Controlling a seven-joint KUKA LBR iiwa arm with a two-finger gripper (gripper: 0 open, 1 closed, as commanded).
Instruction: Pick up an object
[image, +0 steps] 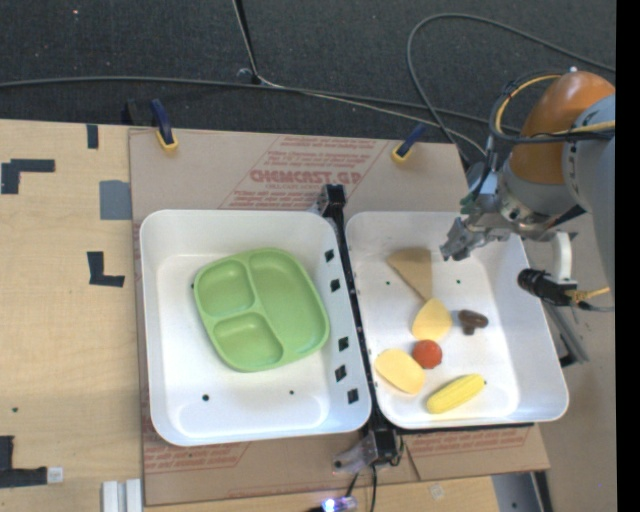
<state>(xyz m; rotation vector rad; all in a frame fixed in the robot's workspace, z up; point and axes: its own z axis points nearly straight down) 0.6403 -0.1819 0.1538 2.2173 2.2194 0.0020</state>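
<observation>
Even overhead light — soft shadows, slightly blurry throughout

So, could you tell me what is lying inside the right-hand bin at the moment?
The right bin holds a tan wedge, two pale yellow pieces, a small red ball, a yellow corn cob and a small brown item. The gripper covers part of the far floor.

On the wooden worktop (60, 330) lies a brown cardboard sheet (290, 170) held by two blue-and-yellow clamps (162, 125) at its far edge, with black cables (250, 60) running beyond.
</observation>
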